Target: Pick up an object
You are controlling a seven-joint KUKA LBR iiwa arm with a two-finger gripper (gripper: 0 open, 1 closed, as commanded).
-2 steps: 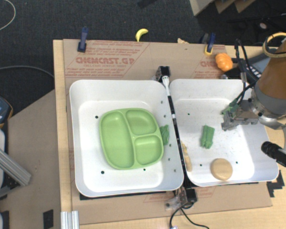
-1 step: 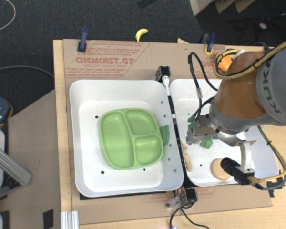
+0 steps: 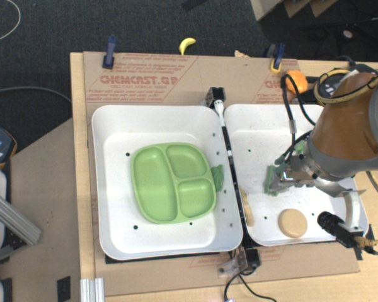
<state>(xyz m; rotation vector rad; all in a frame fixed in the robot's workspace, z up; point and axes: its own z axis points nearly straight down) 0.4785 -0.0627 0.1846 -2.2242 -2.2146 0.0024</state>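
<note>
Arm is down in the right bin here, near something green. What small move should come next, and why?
Probably a short, straight lift to test the grasp. The claw sits low in the right bin, against a small green object, but the view does not settle whether that object is actually between the fingers. Raising it a little would show that, and keeps it off the tan round disc lying nearby.
</note>
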